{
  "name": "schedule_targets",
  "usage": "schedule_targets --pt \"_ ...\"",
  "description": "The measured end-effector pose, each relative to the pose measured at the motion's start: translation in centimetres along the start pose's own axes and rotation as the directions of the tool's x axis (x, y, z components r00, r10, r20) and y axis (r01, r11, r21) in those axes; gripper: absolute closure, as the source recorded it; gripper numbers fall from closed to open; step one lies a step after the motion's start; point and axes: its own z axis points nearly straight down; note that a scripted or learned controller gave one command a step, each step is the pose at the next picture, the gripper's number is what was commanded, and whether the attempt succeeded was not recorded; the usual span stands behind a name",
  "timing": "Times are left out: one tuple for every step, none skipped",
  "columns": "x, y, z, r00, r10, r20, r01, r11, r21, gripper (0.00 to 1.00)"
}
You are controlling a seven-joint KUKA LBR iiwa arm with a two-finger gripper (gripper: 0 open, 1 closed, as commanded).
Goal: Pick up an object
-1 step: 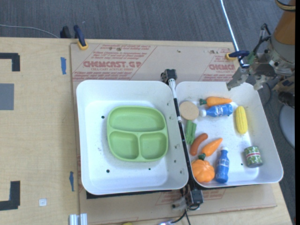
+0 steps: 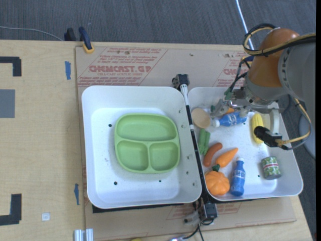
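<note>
- gripper (image 2: 228, 108) low in right bin (image 2: 291, 185), far end, right over blue-labelled bottle (image 2: 231, 119)
- bottle lies on its side just under/touching it, tan round piece (image 2: 200, 118) at its left
- fingers: cannot tell how wide, grip not visible
- yellow corn (image 2: 257, 126) just right

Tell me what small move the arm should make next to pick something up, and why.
Probably lower the hand straight down a little onto the blue item at the far end of the right bin. The hand sits right above it, so that is the nearest target; the round tan piece lies close beside it, so a straight descent avoids nudging that.
</note>
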Motion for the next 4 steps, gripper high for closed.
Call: schedule_targets --pt "0.1 0.3 0.4 1.0 0.001 0.002 -0.001 1.0 -0.001 0.0" --pt "0.3 1.0 2.0 1.0 0.002 -0.009 -0.002 1.0 0.026 0.0" --pt "-0.5 3.2 2.8 1.0 0.001 -0.016 0.0 0.999 0.047 0.0" --pt "-0.5 3.0 2.0 1.0 0.002 -0.016 -0.001 0.998 0.056 1.0"
